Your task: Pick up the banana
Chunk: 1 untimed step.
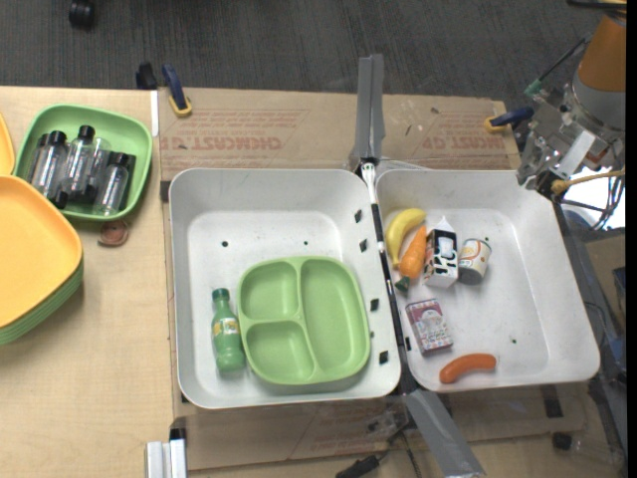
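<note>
1. Two shallow white bins sit side by side on the table (pixel 119 366): the left bin (pixel 194 217) and the right bin (pixel 542 297).
2. At the upper right, the grey arm with its orange band (pixel 607 53) hangs over the far right corner of the right bin. Its claw (pixel 547 167) is a tangle of metal and cables at that corner, above the rim; how far its tips are parted cannot be told, and no item shows between them.
3. Lying in the right bin near its left wall is the banana (pixel 401 232), yellow and curved, well apart from the claw.
4. An orange carrot-like piece (pixel 413 254) leans against the banana's lower right side, touching it.
5. Just right of that stands a small black-and-white carton (pixel 443 257), and beside it a small can (pixel 474 260) on its side.
6. Nearer the front edge of the right bin lie a small pink packet (pixel 430 327) and a red-orange sausage (pixel 468 367).
7. Inside the left bin rest a green divided tray (pixel 304 322) and, just left of it, a green bottle (pixel 227 332) lying flat.
8. On the table at the far left are a green dish (pixel 134 137) holding small dark-capped bottles (pixel 80 167) and a stack of yellow-orange plates (pixel 35 257).
</note>
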### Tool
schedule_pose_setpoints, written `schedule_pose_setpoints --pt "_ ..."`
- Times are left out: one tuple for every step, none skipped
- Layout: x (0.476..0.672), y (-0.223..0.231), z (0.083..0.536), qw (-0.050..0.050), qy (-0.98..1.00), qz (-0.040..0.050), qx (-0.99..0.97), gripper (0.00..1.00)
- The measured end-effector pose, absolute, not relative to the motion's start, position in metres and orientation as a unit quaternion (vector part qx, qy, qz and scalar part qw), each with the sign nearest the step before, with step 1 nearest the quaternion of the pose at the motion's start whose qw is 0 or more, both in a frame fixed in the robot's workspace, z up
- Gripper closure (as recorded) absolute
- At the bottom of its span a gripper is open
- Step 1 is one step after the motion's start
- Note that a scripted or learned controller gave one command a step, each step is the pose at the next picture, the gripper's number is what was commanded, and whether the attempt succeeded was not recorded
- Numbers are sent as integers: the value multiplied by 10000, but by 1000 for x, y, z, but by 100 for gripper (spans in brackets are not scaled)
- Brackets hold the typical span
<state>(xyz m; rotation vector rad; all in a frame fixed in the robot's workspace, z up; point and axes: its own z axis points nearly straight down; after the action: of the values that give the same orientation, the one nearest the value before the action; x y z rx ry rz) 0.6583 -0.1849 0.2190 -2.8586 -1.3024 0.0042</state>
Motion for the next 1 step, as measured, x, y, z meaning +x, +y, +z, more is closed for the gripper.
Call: schedule_pose_setpoints --pt "607 -213 181 10 -4764 13 -8792 100"
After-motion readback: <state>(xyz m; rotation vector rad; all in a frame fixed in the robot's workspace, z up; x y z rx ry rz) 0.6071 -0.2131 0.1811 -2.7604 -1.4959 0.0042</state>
